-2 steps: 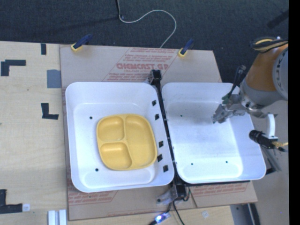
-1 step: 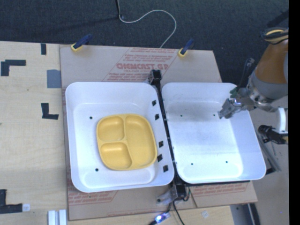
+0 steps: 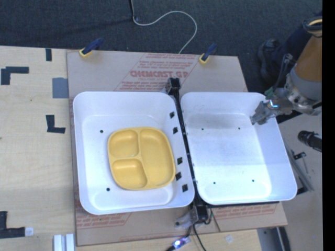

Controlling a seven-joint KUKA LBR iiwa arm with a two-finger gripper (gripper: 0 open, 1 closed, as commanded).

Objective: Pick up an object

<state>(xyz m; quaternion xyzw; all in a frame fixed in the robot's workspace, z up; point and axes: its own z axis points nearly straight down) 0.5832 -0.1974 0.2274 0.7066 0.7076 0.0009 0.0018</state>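
A: Counting two white bins on the bench: left bin (image 3: 84,140), right bin (image 3: 272,182).

B: One yellow divided plate (image 3: 141,158), three compartments, is lying flat in the left bin.

A: The hand (image 3: 260,116) is hovering over the right bin's far right edge; grip state — cannot tell. Two clamps (image 3: 90,47) are pinning the cardboard.

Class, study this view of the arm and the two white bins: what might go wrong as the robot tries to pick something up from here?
1. The gripper sits over the right bin, while the yellow divided plate lies in the left bin; closing here would likely grasp nothing.
2. Crossing over, it might clip the raised rims where the bins meet.
3. The plate lies flat and wide, so the fingers may slip off.
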